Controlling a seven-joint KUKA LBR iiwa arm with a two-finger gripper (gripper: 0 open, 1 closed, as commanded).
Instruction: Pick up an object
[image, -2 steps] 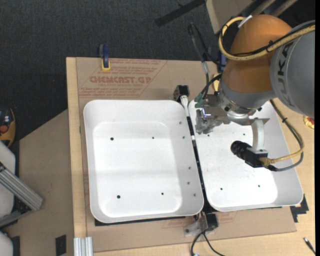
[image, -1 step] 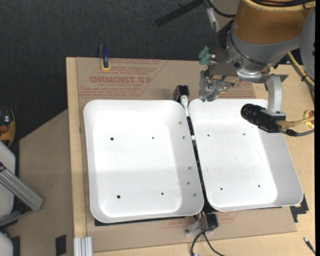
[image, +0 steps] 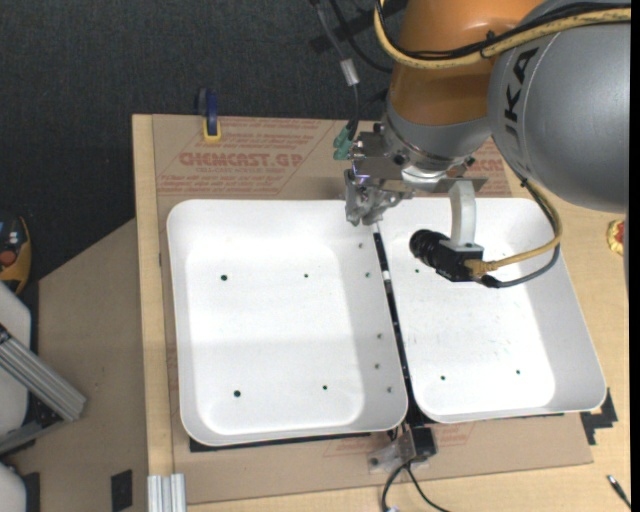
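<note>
A bench seen from above at a slant. Two shallow white bins sit side by side on a brown board (image: 250, 150) printed with faded red lettering. The left bin (image: 200, 330) has four small dark dots on its floor. The right bin (image: 540, 380) touches it along a dark seam that runs from far to near through the middle of the scene.

A large grey arm (image: 575, 95) with an orange band (image: 450, 45) reaches in from the upper right and hangs over the far edge of the bins. Its gripper (image: 365, 205) is low, at the far end of the seam, just at the far right corner of the left bin. Whether the gripper is open or closed cannot be told; no object can be made out in it.

A black cylindrical part (image: 440, 255) on a white bracket hangs from the wrist over the far part of the right bin, with a yellowish cable (image: 525, 258) looping out to the right.

A small blue and yellow clamp (image: 210, 115) grips the far left edge of the board. No loose object for picking can be made out in either bin.
</note>
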